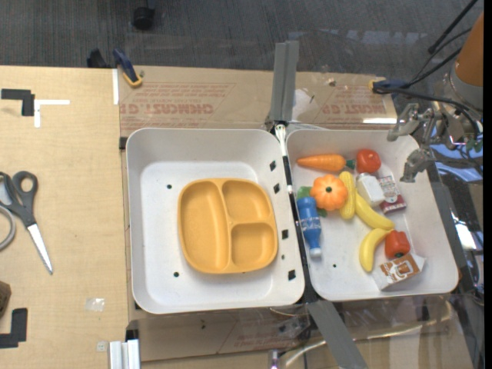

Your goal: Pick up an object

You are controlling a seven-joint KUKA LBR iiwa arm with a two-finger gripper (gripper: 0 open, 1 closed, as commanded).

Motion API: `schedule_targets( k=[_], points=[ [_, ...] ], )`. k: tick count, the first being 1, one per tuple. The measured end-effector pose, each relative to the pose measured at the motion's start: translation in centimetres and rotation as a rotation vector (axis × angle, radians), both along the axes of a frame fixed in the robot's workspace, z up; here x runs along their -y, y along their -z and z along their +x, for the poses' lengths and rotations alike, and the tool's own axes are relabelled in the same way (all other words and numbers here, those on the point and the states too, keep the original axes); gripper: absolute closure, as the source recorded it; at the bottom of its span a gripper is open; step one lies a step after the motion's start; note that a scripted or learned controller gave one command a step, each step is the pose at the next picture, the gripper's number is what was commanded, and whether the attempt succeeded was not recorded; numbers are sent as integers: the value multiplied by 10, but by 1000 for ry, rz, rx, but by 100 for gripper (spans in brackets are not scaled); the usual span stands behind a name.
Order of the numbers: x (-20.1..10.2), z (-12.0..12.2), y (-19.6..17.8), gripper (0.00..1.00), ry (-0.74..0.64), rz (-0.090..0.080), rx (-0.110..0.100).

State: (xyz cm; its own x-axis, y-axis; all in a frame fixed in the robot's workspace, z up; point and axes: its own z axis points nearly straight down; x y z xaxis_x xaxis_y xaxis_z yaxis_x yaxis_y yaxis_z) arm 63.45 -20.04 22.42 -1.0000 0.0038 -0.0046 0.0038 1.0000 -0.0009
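The right bin [430, 206] holds a carrot [321, 161], a red tomato [368, 161], an orange pumpkin [330, 192], two bananas [369, 212] [372, 247], a blue bottle [310, 224], a small white and red box [383, 190], a red pepper [397, 244] and a brown and white carton [400, 268]. My gripper [408, 146] hangs over the bin's upper right corner, to the right of the tomato. It is open, with nothing between its two metal fingers [417, 162].
The left bin [146, 206] holds a yellow divided plate [228, 225]. Scissors [27, 214] lie on the wooden bench at the far left. A blue clamp [127, 67] sits above the left bin. Cables run behind the arm at the right.
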Motion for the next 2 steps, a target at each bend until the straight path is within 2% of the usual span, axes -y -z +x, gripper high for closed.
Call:
schedule_targets(
  k=[1,2],
  points=[
    [-25,-77,99,0,26,0,-1],
    [-49,-147,131,0,62,0,2]
  ],
)
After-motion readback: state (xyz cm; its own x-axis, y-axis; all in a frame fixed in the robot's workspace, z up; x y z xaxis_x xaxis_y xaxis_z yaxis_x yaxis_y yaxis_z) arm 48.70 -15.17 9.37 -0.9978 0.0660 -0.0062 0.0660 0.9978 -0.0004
